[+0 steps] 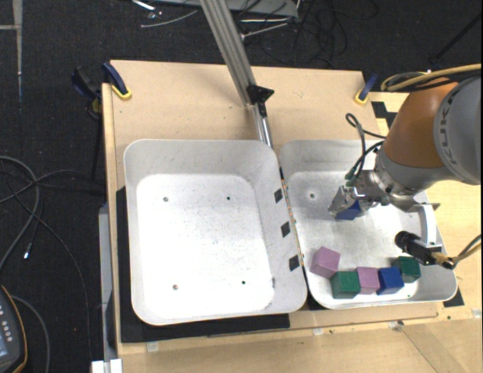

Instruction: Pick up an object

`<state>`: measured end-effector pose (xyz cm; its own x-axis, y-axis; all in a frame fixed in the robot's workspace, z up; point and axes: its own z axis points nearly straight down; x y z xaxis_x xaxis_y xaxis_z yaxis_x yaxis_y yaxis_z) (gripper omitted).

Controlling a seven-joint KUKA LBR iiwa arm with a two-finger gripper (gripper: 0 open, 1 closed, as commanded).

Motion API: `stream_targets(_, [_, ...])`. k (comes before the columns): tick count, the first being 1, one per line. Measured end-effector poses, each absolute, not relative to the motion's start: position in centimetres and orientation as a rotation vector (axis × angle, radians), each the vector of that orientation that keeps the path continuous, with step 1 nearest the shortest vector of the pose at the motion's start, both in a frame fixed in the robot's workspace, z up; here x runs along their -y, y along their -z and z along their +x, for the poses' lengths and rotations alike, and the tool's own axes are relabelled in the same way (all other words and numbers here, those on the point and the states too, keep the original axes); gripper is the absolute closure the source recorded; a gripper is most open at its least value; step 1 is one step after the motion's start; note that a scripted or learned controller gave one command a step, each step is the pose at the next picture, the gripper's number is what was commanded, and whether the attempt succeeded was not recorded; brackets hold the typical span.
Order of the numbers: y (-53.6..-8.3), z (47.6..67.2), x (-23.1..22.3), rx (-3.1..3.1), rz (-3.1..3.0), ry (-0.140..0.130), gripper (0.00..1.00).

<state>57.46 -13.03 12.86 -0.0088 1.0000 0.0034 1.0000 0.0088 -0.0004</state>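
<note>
My gripper hangs over the middle of the right bin, below the grey arm with its orange band. A small blue block shows between the fingertips, and the gripper is shut on it. I cannot tell whether the block rests on the bin floor or is lifted. Along the bin's front edge lie a pink block, a green block, a second pink block, a blue block and another green block.
The left bin sits beside the right one, and their rims meet at a raised divider. A metal pole slants in from the back. Clamps hold the bench corners. A black cable fitting hangs near the right bin's rim.
</note>
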Motion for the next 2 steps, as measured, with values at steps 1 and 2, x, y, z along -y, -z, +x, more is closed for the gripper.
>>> stream_targets(1, [-20.0,61.2,5.2,2.238,-2.212,0.013,1.0])
stream_targets(2, [-19.5,67.3,-3.6,2.234,-2.21,0.008,1.0])
